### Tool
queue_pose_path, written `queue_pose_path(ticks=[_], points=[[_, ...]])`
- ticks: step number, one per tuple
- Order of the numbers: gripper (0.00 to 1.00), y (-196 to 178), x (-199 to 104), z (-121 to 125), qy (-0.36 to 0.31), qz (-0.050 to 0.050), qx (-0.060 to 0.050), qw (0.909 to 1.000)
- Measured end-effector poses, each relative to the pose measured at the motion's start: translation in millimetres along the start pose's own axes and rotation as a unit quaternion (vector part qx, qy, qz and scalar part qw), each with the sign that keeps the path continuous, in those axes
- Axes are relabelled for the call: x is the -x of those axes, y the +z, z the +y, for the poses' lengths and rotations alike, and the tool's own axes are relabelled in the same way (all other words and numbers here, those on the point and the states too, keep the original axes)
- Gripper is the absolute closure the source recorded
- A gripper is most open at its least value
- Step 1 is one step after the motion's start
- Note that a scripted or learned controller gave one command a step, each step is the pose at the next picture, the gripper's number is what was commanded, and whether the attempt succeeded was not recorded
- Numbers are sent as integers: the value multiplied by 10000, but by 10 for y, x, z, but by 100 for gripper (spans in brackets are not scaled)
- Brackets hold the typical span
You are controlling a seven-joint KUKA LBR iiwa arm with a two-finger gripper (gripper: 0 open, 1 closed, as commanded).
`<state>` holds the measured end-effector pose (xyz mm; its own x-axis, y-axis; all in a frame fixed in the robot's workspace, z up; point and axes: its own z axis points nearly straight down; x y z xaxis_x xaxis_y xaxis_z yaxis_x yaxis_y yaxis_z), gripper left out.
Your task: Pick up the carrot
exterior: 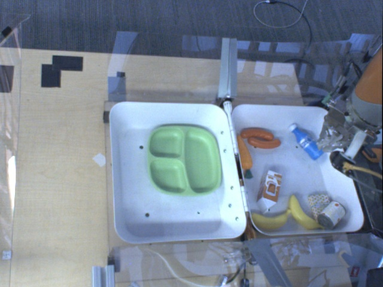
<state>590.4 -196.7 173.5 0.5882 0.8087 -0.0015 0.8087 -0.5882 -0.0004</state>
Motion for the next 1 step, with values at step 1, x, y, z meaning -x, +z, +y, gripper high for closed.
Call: queue_pose_path(ticks=[1], points=[[100, 866, -53, 45, 1527, 21, 20, 9883]])
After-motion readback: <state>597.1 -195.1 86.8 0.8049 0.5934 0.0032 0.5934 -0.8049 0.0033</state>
